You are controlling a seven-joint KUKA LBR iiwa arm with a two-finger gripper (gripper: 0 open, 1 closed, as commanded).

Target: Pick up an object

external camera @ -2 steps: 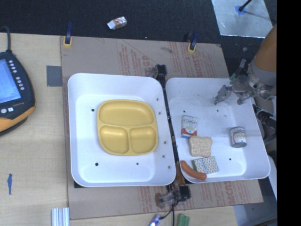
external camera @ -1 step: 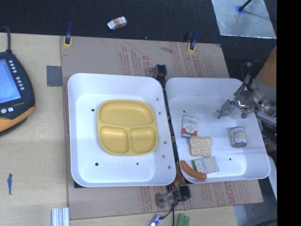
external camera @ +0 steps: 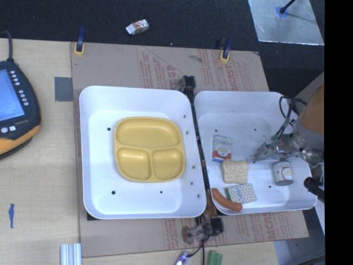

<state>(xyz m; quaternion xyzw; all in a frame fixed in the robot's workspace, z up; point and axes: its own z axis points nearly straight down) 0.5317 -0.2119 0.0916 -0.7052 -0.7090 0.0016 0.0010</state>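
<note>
Starting at the bottom of the frame, we've got a hot dog (external camera: 226, 201) lying along the lower rim of the right bin (external camera: 251, 101), with a small patterned packet (external camera: 241, 193) just beside it on the right. A bit further up sits a beige sponge-like block (external camera: 235, 171), touching the packet's upper edge or very close to it. Above that is a little carton with a blue and orange label (external camera: 222, 147), standing near the bin's left wall.

Over on the right side of that same bin there's a small can (external camera: 283, 173), tilted, label facing us. The gripper (external camera: 266, 152) hangs just up and left of the can, pointing toward the middle of the bin, and honestly we can't tell whether its claw is apart or together, it's too small and dark. Nothing visibly sits between the fingers.

The left bin (external camera: 91, 148) holds 1 yellow divided plate (external camera: 149, 149) with 3 compartments, sitting roughly centered.

At the left edge of the frame there's an orange-trimmed teach pendant (external camera: 16, 109), and near the top a crumpled wrapper (external camera: 137, 27) lies on the dark floor.
</note>
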